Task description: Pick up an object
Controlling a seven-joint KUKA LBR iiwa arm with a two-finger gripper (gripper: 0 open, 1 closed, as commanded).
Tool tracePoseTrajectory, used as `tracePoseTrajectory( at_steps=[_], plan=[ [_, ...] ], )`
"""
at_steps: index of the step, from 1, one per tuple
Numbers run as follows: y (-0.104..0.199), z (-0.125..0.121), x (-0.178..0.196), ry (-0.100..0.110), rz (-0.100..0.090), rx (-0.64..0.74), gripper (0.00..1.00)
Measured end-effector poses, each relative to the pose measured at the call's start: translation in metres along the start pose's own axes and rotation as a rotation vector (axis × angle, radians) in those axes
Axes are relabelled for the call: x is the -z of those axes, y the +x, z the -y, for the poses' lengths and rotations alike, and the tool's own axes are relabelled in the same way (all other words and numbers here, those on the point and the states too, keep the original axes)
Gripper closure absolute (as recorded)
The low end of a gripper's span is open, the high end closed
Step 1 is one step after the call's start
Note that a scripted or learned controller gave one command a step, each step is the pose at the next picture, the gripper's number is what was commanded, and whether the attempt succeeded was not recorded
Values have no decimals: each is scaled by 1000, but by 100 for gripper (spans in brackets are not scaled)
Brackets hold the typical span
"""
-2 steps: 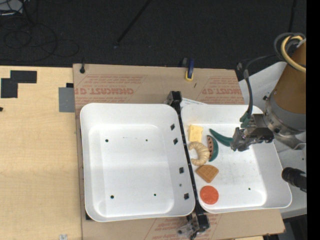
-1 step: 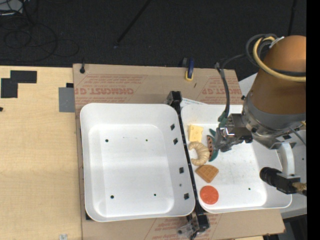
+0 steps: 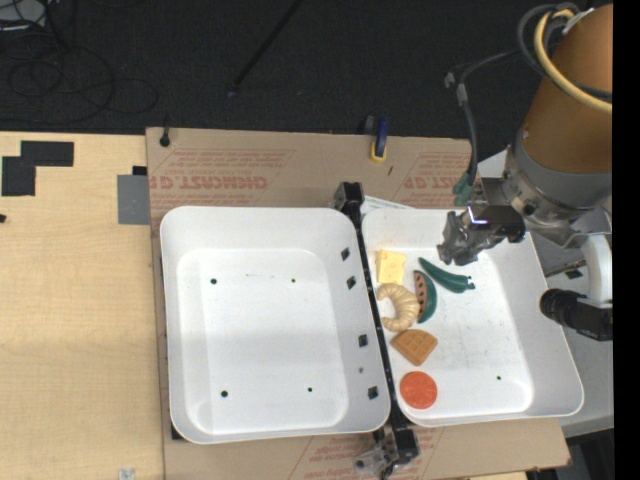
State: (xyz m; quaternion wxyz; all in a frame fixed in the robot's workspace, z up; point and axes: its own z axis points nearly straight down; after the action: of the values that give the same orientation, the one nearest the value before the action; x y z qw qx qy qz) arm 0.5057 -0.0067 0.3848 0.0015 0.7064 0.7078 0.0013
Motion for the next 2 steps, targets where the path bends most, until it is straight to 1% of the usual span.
tracePoseTrajectory(
  at_steps=[1,2],
  plan=[
    [0,32,-58,15,0,-2,100],
    [16,26,-20,4,0,0,100]
  ],
)
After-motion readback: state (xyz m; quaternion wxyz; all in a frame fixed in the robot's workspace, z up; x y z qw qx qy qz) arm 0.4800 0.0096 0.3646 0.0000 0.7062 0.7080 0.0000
